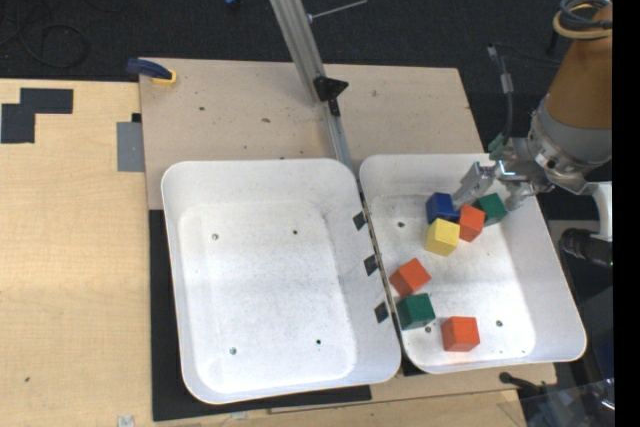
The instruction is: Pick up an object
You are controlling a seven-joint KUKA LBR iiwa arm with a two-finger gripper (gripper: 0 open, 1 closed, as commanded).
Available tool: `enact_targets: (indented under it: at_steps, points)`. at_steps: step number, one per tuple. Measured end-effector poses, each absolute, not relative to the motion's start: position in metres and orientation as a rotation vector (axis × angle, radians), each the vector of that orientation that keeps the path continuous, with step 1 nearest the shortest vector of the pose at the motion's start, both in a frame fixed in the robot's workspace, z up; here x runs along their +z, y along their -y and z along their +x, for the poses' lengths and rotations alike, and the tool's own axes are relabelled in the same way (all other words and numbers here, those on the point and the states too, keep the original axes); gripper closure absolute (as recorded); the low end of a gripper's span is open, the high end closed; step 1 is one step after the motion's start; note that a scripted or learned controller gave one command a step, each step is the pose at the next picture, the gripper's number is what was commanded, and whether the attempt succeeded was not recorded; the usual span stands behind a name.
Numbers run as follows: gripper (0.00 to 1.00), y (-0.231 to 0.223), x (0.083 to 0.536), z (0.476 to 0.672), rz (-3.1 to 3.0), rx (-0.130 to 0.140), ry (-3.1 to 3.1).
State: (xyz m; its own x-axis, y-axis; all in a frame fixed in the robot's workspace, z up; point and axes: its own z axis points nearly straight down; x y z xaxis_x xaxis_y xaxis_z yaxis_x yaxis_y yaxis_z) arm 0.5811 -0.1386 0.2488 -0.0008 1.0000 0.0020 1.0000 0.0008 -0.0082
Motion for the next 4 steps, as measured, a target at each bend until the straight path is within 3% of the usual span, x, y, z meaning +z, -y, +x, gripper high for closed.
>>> enact_targets:
  at_steps: [1, 4]
  points:
    - [0.00, 0.139, 0.252, 0.582, -2.220, 0.002, 2.219]
    - [0.00, 0.139, 0.093, 0.575, -2.219, 0.006, 2.215]
